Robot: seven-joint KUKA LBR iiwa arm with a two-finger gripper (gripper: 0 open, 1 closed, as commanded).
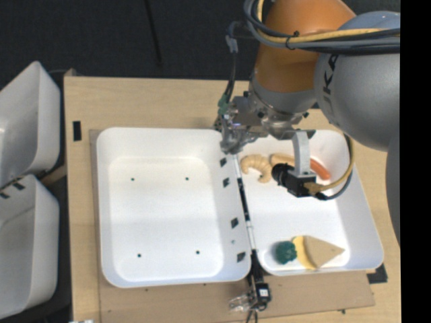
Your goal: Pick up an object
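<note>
My gripper hangs over the far left corner of the right bin, close to the divider between the two bins. A tan curved piece lies just to its right on the bin floor, apart from the gripper. Further right, an orange item is partly hidden behind the wrist bracket. At the near edge of the same bin sit a small green ball and a tan wedge, touching each other. I see nothing held in the gripper.
The left bin lies beside the right one on the wooden bench. White moulded shapes stand off the bench's left side. The large arm body overhangs the right bin's far half.
</note>
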